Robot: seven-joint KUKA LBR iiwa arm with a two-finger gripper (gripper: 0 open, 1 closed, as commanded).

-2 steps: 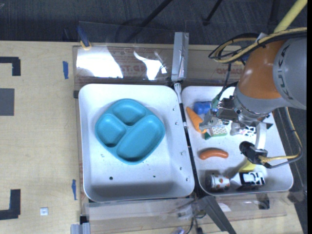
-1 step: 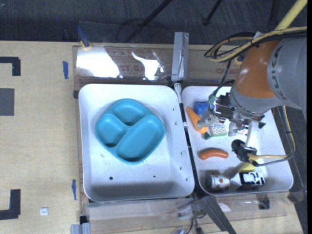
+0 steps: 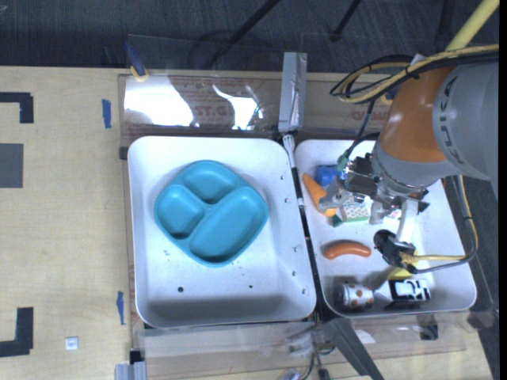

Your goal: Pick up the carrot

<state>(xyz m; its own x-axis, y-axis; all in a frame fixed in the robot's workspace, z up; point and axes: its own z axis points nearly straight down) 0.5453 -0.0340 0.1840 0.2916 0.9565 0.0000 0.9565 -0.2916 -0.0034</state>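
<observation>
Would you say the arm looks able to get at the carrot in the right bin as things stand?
Probably yes. The carrot lies near the left wall of the right bin, its upper side exposed, and the end effector hangs just beside it. A blue object and a packet crowd it, so a clean grip may be awkward.

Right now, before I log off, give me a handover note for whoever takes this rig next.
Gripper: low in the right bin; finger state unclear, no grasp seen.
Carrot: against that bin's left wall, just left of the gripper, beside a blue item.
Hot dog and can lie nearer the front.
Left bin holds the blue divided plate.
Done: approach. Left: grasp and lift the carrot.
</observation>
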